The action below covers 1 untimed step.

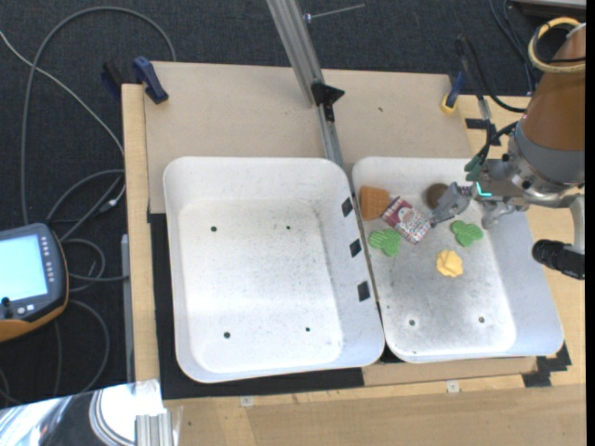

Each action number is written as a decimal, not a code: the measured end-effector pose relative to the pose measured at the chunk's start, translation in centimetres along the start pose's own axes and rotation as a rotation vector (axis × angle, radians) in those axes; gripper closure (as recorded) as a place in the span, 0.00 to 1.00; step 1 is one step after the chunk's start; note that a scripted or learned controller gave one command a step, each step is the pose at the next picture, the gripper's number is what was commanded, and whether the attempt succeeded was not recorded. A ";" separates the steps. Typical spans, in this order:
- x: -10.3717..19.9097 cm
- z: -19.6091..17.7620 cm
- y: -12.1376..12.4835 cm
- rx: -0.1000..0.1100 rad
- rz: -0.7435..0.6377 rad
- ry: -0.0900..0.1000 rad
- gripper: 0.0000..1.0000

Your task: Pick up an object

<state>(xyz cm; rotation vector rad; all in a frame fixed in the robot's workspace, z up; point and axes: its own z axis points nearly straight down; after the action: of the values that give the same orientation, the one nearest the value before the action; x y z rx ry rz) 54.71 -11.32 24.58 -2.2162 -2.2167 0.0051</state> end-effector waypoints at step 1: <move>0.0 -0.2 0.1 -0.005 0.000 -0.001 0.00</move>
<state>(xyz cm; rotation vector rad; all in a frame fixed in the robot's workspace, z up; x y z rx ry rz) 54.80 -11.34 24.81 -2.2191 -2.2204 0.0002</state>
